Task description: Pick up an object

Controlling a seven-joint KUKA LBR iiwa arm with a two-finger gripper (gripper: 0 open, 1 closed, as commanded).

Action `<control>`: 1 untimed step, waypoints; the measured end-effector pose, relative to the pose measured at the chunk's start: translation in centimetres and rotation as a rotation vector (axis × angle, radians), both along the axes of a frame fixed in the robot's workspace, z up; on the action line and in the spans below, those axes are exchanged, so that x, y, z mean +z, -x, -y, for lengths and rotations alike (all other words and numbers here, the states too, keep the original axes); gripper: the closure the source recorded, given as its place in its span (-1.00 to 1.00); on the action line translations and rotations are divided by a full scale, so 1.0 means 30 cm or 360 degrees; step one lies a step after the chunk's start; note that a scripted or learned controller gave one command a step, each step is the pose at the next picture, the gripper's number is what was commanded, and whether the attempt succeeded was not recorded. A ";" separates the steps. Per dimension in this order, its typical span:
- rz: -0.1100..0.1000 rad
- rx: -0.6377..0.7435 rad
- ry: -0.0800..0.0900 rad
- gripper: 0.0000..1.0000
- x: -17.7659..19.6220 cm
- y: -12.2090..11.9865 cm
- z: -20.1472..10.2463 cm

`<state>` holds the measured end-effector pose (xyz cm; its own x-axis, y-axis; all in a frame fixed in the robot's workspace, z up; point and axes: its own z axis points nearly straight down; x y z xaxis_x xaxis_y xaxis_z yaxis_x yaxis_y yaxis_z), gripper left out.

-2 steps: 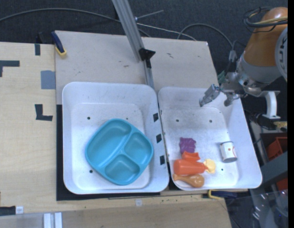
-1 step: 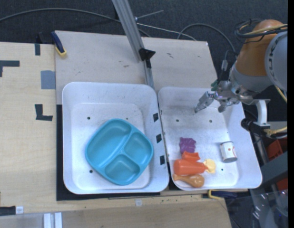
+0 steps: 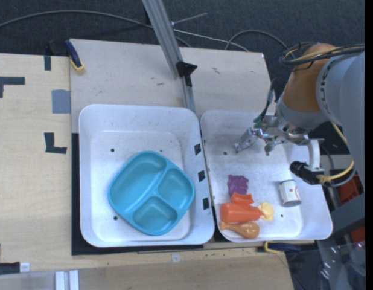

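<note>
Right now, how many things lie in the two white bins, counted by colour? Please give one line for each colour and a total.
Blue: 1, the divided plate in the left bin
Purple: 1, a small piece in the right bin
Orange: 2, a bottle-like toy and a pear-like shape
Yellow: 1, a small piece
White: 1, a small cylinder
Total: 6

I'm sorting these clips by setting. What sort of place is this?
Probably a robotics lab workbench: a wooden bench with tape marks, two white bins of small toys, and loose cables on dark carpet.
</note>
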<state>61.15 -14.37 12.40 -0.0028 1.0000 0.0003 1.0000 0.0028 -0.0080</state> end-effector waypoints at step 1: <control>0.0008 0.0002 0.0000 1.00 0.046 -0.005 -0.001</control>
<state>61.31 -14.34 13.78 -0.0041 1.0000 0.0000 1.0000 0.0041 -0.0028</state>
